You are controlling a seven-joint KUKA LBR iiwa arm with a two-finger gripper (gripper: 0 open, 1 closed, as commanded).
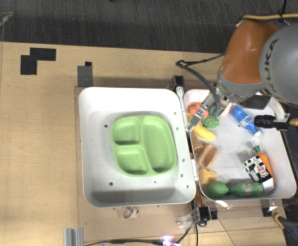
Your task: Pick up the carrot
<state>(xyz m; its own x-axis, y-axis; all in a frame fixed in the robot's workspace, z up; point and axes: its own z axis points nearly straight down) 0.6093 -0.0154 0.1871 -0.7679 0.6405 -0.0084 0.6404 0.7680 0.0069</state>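
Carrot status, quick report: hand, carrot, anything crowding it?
Hand low at right bin's upper left corner. Carrot at right side, apart from hand. Cow toy against it, blue bottle further up.

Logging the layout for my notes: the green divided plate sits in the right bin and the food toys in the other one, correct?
Not quite. The camera view shows the green divided plate in the left bin; the food toys, such as the banana, lie in the right bin.

Legible text, labels, brands, numbers, signs: none.

- Black-and-white patterned carton [255, 168], right bin [287, 158]: surface print too small to read.
- Blue bottle [242, 118], above the carton: label blurred.
- Black blocks [36, 59] on the bench, left of the bins: plain shapes, no lettering.
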